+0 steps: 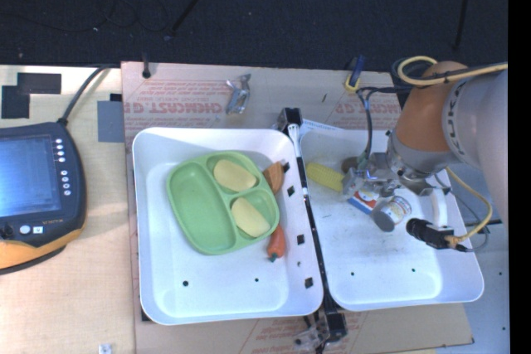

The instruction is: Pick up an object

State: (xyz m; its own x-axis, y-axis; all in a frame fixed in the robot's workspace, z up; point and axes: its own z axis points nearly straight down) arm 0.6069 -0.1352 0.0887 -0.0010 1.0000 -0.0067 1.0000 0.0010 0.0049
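My gripper point(362, 178) is low in the right bin point(415, 286), near its upper middle, under the grey wrist with the orange band. A yellow block point(323, 176) lies just left of it, close to the bin divider. Right below the gripper lies a small red, white and blue packet point(363, 202), and beside that a silver can point(390, 214) on its side. I cannot make out anything held by the gripper.
The left bin point(207, 294) holds a green divided plate point(192, 215) with two pale yellow pieces point(235, 175) point(251, 216) in its compartments. Two orange carrot-like pieces point(275, 176) point(277, 243) lie along the plate's right side. A tablet point(33, 186) sits left of the bench.
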